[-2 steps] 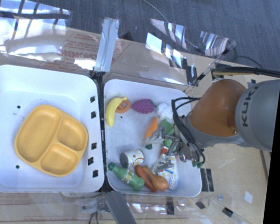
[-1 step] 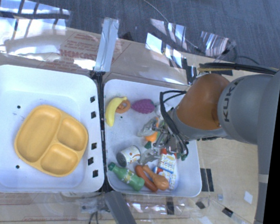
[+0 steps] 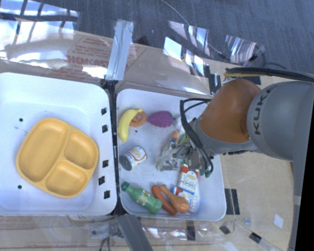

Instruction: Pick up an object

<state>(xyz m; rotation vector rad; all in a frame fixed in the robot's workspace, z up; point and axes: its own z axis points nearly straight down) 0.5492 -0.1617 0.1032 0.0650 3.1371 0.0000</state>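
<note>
My gripper (image 3: 171,155) reaches down into the right bin (image 3: 149,101), under the orange band of the arm. Its metal tip hangs near the bin's middle, just right of a small can (image 3: 134,156) and above a white carton (image 3: 186,187). A yellow banana (image 3: 126,122) and a purple fruit (image 3: 160,118) lie toward the bin's far side. A green bottle (image 3: 142,197) and an orange hot dog (image 3: 170,199) rest along the near wall.
The left bin (image 3: 11,97) holds a yellow divided plate (image 3: 56,156). A row of black clips (image 3: 106,161) runs along the wall between the bins. Cardboard and shiny plastic sheet lie behind both bins.
</note>
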